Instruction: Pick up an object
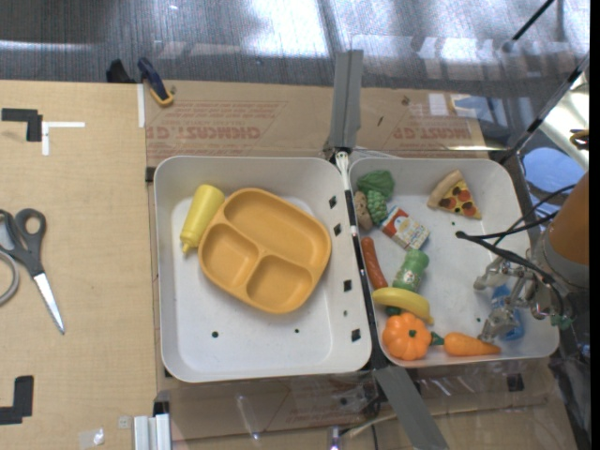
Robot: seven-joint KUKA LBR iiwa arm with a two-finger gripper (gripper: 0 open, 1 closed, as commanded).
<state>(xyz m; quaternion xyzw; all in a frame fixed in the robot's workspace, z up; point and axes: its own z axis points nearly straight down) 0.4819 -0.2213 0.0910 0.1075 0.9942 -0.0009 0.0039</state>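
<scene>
The right bin (473, 172) holds several toy foods: a green broccoli (377, 187), a pizza slice (456, 195), a red and white carton (405, 230), a green bottle (411, 270), a red sausage (374, 261), a banana (401, 300), an orange pumpkin (407, 336) and a carrot (469, 346). My gripper (495, 302) hangs low over that bin's right front corner, just above and right of the carrot. It is open, and I see nothing between its fingers.
The left bin (178, 345) holds a yellow divided plate (265, 248) and a yellow squeeze bottle (200, 216). Scissors (33, 261) lie on the bench at far left. A metal divider (345, 111) runs between the bins. Black cables (497, 242) cross the right bin.
</scene>
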